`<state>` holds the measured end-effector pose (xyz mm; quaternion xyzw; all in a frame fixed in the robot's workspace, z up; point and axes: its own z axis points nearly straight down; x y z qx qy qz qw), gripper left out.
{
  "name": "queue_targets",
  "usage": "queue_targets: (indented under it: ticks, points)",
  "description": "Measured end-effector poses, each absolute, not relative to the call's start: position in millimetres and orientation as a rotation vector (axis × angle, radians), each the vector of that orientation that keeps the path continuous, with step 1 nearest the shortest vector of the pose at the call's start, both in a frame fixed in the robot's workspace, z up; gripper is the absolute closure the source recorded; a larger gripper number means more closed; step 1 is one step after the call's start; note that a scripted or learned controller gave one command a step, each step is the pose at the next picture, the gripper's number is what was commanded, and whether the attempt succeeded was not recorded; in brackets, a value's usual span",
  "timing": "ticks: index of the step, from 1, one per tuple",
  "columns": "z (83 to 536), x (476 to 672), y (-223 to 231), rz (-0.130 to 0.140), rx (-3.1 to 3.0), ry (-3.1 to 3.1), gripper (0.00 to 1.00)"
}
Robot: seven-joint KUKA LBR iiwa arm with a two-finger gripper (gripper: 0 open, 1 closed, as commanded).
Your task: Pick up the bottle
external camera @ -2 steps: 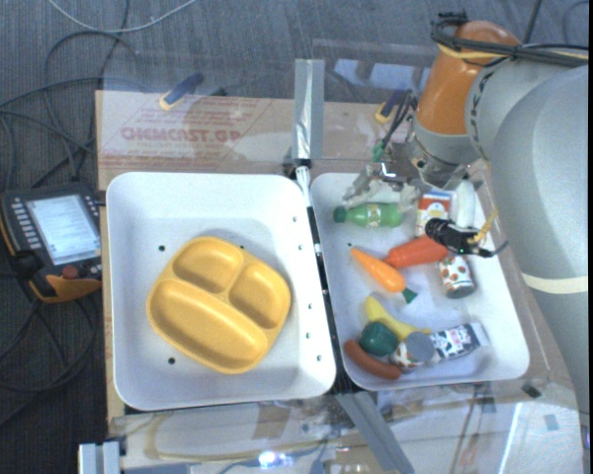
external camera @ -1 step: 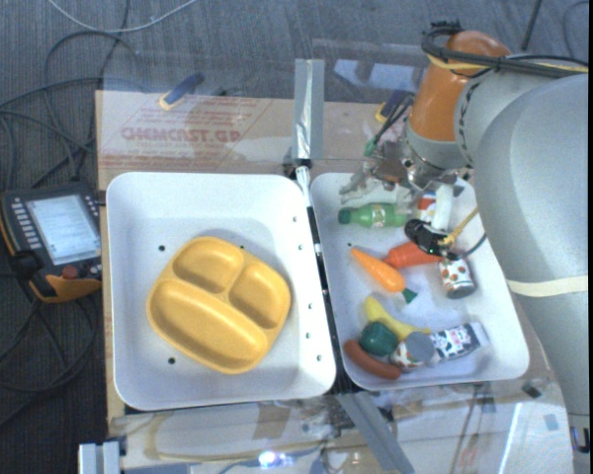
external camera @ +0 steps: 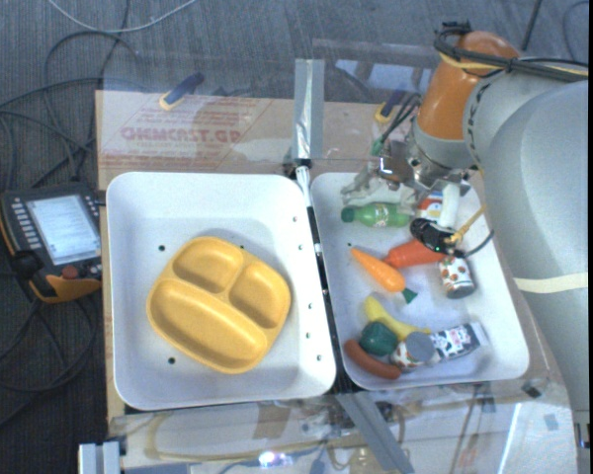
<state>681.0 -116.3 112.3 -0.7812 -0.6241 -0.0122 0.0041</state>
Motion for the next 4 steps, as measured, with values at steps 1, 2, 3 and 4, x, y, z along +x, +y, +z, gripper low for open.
queue_targets:
  ticks: [1, 2, 3, 4]
  points:
    - [111, 670.1, -176, -0.056, -2.464, -1.982, 0.0]
    - [111, 666.7, -188, -0.052, -2.631, -1.717, 0.0]
    - [110, 665.8, -192, -0.029, -2.721, -1.565, 0.0]
    - [90, 659.2, -198, 0.004, -2.766, -1.454, 0.0]
